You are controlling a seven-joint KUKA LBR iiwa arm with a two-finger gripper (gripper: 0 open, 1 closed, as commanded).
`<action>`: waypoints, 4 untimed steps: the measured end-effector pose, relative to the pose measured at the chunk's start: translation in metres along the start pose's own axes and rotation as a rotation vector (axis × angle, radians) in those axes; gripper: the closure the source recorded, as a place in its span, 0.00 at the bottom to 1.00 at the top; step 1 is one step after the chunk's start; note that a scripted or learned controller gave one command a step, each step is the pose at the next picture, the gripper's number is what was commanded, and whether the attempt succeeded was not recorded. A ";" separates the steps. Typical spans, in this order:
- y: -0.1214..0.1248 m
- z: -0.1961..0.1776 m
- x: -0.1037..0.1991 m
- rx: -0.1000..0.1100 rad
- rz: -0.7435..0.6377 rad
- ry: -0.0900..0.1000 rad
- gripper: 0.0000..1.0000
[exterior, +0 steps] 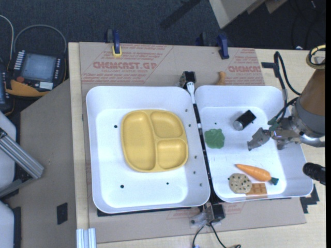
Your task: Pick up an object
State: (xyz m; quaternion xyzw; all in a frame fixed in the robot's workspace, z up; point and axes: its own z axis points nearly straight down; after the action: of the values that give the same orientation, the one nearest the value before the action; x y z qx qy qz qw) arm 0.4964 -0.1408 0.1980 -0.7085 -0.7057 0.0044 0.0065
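Note:
The right bin [227,98] holds a green leafy toy [214,138], a black cylinder with a pale end [244,120], an orange carrot [253,172], a speckled round cookie [239,183] and a brown cracker [257,189]. My gripper [270,138] hangs over the right side of this bin, above the carrot and to the right of the green toy. Its fingers [256,139] are spread open with only white bin floor between them. It touches none of the objects.
The left bin [103,154] carries a yellow three-part plate [154,139]. A black divider strip [198,128] runs between the bins. The grey arm with its orange band [313,99] enters over the right bin's right rim. Cardboard surrounds both bins.

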 end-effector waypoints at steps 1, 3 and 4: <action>0.003 -0.007 0.001 -0.014 -0.004 -0.003 0.00; -0.007 0.102 0.006 -0.008 -0.002 0.000 0.00; -0.007 0.115 0.007 -0.011 -0.003 -0.001 0.00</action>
State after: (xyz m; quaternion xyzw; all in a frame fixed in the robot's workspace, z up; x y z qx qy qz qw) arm 0.4876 -0.1335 0.0835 -0.7074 -0.7068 0.0008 0.0023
